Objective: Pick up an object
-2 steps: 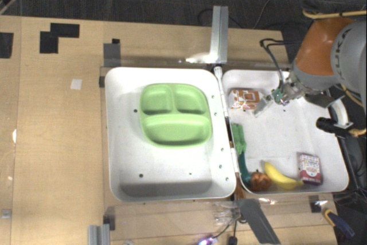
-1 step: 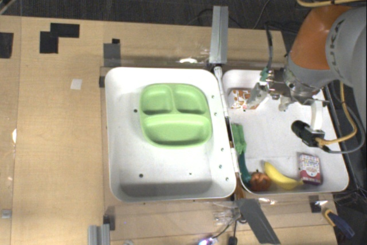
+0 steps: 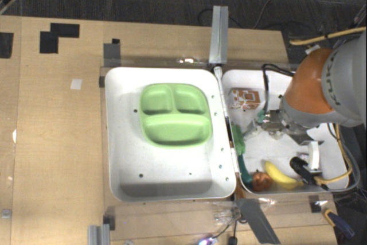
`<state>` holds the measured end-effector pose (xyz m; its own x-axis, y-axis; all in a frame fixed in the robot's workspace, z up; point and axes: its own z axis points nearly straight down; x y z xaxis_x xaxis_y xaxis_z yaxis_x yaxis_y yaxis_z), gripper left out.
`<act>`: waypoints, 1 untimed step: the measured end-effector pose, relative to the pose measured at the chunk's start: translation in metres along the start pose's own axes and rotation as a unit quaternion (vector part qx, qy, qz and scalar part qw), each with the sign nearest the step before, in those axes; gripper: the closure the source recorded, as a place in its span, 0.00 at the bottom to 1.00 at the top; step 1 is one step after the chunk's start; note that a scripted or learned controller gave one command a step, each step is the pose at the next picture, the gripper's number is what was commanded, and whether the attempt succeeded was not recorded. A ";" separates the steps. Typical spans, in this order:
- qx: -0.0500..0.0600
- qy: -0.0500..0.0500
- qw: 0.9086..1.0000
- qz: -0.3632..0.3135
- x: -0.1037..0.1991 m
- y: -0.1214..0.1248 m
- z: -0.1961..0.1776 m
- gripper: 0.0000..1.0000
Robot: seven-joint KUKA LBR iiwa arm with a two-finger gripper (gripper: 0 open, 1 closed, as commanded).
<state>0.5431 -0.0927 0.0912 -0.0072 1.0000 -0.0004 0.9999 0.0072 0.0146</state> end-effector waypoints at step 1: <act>-0.005 -0.003 0.971 -0.240 -0.005 -0.048 -0.003 0.00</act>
<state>0.4946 -0.0985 0.0931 -0.4718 0.8816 -0.0156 0.8813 0.4720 0.0212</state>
